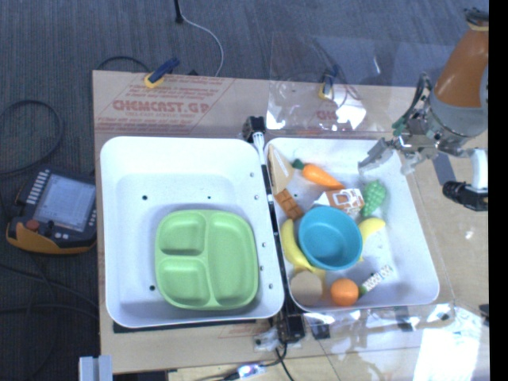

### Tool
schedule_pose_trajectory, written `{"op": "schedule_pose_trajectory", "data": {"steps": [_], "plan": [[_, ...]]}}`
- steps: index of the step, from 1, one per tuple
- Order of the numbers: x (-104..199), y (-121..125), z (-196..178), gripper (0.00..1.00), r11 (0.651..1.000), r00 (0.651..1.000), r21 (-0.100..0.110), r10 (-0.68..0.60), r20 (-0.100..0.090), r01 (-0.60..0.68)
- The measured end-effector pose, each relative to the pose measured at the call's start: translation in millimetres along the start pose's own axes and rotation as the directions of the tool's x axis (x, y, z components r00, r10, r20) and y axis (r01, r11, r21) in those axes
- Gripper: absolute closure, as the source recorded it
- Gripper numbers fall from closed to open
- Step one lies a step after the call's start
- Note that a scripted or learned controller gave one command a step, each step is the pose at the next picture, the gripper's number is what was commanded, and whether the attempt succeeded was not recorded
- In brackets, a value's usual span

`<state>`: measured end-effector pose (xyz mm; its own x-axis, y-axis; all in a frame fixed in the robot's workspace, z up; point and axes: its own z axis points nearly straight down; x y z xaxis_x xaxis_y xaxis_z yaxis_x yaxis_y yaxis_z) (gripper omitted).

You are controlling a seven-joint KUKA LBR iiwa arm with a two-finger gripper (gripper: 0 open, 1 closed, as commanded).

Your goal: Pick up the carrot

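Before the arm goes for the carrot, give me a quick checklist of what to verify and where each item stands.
1. Carrot in view in the right bin, near its far edge: ok.
2. Top of carrot uncovered: ok.
3. Room around it: not ok, a small box and the blue bowl sit close.
4. Claw over the carrot: not ok, it hangs off to the carrot's right.
5. Claw open: cannot tell.
6. Claw carrying nothing: cannot tell.

We see two bins side by side: the left bin (119, 213) holds a divided plate (208, 259) toward its near edge; in the right bin (413, 252), the carrot (319, 175) lies near the far-left corner, behind the bowl (330, 238).
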<state>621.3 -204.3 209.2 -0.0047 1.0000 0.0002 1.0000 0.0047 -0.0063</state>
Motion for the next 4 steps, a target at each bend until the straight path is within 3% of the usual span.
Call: {"op": "schedule_pose_trajectory", "data": {"steps": [1,2,3,4], "plan": [[25,49,117,0.0,0.97,0.97,-0.003,0.243,0.002,-0.243],[83,22,120,0.0,0.975,0.976,-0.016,0.22,0.005,-0.22],[97,-16,119,0.0,0.866,0.866,-0.027,0.499,-0.005,-0.499],[106,-38,120,0.0,0.595,0.596,-0.02,0.803,-0.013,-0.803]]}}
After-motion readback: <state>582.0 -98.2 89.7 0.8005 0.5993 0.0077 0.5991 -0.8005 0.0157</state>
